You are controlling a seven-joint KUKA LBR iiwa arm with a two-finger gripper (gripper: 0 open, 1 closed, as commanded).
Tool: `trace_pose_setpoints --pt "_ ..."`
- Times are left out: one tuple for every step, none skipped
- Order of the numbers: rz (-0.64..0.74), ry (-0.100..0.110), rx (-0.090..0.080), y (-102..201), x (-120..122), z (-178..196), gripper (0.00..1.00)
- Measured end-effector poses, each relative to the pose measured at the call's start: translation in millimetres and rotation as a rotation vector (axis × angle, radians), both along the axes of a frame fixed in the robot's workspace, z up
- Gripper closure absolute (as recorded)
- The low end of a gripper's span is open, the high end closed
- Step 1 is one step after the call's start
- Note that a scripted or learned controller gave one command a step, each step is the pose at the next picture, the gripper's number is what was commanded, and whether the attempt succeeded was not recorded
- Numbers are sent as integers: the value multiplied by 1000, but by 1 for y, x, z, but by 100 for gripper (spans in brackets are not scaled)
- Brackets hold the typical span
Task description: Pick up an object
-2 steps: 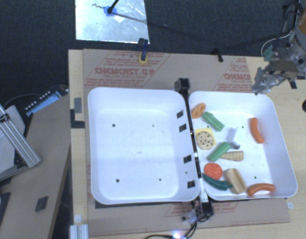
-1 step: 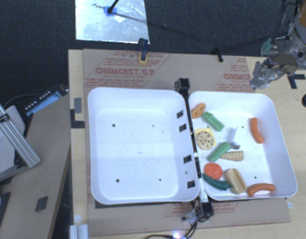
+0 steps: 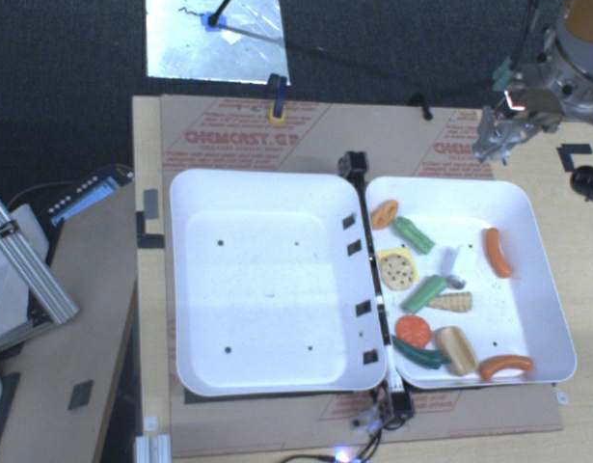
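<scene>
Up right, the fingers [image 3: 491, 149], state unclear, hang over brown board [image 3: 306, 128] beside two bins [image 3: 267, 186].

Dark blue carpet [image 3: 65, 85] beyond bench. Shiny metal sheet [image 3: 217, 27] lying on it, top centre. Tan wooden bench [image 3: 94, 287] carries brown printed board [image 3: 306, 128]. Aluminium frame rail [image 3: 26, 258] at left edge.
</scene>
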State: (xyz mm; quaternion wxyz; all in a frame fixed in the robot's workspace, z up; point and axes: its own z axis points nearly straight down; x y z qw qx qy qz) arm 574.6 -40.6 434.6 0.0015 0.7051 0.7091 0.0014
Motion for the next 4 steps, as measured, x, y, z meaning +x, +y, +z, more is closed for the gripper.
trace_pose_setpoints --pt "1 1 0 22 -4 11 100" --pt "0 1 0 41 -3 24 100" --pt "0 2 1 58 -34 27 100" --pt "0 2 1 75 -45 27 100"
